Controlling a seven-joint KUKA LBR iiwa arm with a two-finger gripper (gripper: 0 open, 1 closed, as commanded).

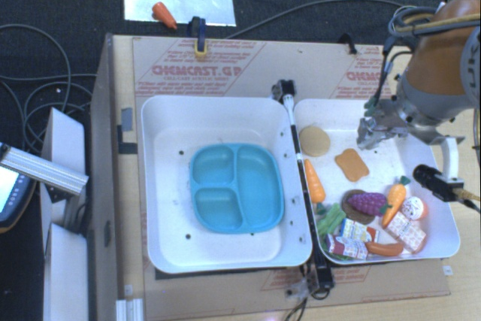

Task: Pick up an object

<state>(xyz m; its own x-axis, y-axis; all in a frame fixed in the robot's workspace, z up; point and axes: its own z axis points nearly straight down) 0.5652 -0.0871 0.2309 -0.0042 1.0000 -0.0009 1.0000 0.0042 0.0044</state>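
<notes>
The jaws (373,133) hang over the right bin (451,237); their state cannot be told. Just left of them lies a tan disc (314,140); just below, an orange slab (351,164). Further below: carrot (313,181), grapes (367,202), sausage (384,249). Far left, the left bin (161,162) holds a blue divided tray (235,188).

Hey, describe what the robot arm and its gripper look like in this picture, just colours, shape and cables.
The arm is rounded, with a broad orange band over a grey wrist section. Thin dark and light cables loop around its upper left side. The gripper beneath it is a small grey metal assembly, too small and blurred for finer detail.
</notes>
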